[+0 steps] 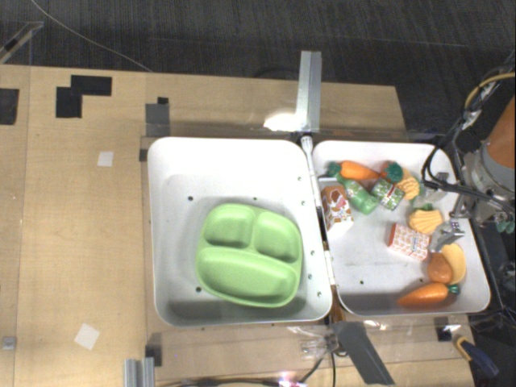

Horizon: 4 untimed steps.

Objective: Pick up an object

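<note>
objects: small toy foods lie scattered in the right bin, all loose on its floor.
near carrot: at the bin's 5 o'clock corner, lying on its side, green end toward 3 o'clock.
orange ball and yellow piece: touching each other just above the near carrot.
patterned box: flat, near the bin's middle, just toward 9 o'clock from the orange ball.
gripper: at the bin's 3 o'clock edge, low over the patterned box's right end and the yellow piece; i cannot tell how far its fingers are parted, and nothing is visibly between them.
green tray: three compartments, resting in the left bin.
carton: against the divider, right bin's 9 o'clock side.
far group: a second carrot, a green bottle and possibly a corn piece, clustered toward 12 o'clock.
</note>
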Motion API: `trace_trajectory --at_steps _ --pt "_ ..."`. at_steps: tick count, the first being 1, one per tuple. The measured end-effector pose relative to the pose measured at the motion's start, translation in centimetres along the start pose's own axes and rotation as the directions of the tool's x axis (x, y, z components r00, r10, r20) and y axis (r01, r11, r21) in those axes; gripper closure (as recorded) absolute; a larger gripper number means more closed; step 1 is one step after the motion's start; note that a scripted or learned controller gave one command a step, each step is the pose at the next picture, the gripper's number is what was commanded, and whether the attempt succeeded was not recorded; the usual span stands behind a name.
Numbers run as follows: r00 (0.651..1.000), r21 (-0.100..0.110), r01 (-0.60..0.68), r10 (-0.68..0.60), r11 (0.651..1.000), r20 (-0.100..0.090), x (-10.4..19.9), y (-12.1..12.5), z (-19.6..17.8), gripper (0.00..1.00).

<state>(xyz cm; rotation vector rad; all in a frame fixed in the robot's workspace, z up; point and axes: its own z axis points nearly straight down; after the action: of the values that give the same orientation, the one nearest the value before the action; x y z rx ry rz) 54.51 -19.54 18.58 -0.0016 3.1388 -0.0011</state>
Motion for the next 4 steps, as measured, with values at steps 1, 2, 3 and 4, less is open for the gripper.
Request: trace_trajectory --at_steps 1,2,3,4 --pt "0.993 0.002 0.119 -0.119 0.993 0.006 -0.3 -0.9 8.9 0.0" --pt "0.998 0.003 0.069 -0.069 0.998 0.013 4.1 4.2 9.5 0.0" --pt "0.998 0.001 0.065 -0.065 0.998 0.011 -3.8 2.9 9.7 0.0" --pt "0.999 0.004 0.04 -0.04 0.999 0.009 -6.1 7.2 9.7 0.0"
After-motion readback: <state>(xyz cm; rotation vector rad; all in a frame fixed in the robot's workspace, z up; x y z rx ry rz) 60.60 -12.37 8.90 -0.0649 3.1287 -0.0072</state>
